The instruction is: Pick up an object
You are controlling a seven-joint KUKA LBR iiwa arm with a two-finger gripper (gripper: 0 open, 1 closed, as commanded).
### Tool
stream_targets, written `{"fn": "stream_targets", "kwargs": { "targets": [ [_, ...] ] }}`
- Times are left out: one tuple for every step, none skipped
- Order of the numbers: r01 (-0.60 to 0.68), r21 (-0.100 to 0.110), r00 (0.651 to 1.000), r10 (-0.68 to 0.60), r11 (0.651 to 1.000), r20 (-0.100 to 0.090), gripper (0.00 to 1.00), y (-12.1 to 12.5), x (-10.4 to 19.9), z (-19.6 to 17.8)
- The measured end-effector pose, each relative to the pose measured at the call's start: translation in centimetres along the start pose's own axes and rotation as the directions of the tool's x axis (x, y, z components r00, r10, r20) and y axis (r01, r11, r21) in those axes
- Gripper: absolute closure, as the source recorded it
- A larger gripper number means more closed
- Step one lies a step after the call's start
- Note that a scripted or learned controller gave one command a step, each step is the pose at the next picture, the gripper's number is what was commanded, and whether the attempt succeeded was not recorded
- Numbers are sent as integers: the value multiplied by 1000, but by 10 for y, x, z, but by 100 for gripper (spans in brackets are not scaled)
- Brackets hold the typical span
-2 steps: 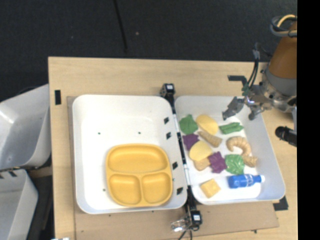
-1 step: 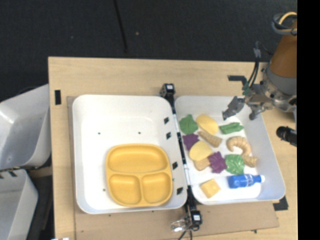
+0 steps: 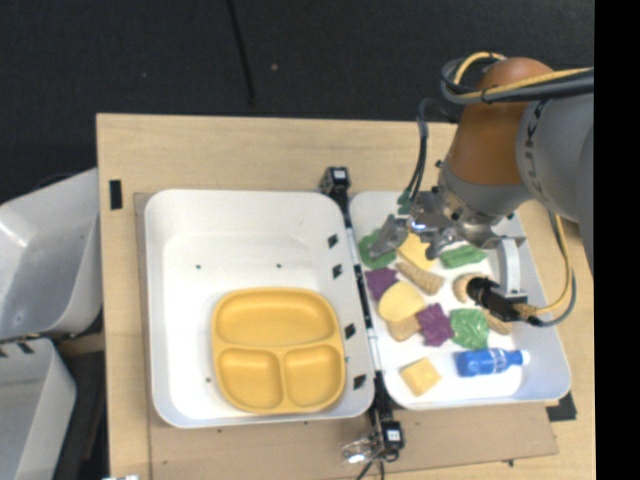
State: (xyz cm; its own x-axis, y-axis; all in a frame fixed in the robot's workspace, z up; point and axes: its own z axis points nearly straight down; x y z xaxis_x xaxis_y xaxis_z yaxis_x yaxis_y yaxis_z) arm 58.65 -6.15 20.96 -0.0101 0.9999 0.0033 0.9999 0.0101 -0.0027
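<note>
My gripper hangs low over the back part of the right bin, below the grey arm with its orange band. Just left of it lies a green toy, and a pale yellow piece sits right under it. A second green piece lies to its right. Toward the front are a purple piece, a tan bread-like piece, another purple piece, a green piece, a blue bottle and a yellow cracker. Nothing shows between the fingers.
The left bin holds a yellow divided plate in its front half. A raised wall divides the two bins. A white container stands off the bench to the left.
</note>
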Motion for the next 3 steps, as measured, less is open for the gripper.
{"fn": "stream_targets", "kwargs": {
  "targets": [
    [-15,-6,1000,15,1000,9,0,-54,-41,111],
    [-19,-5,1000,19,1000,4,100,-52,-38,99],
    [-27,-8,1000,27,1000,5,100,-52,-39,89]
  ]
}}
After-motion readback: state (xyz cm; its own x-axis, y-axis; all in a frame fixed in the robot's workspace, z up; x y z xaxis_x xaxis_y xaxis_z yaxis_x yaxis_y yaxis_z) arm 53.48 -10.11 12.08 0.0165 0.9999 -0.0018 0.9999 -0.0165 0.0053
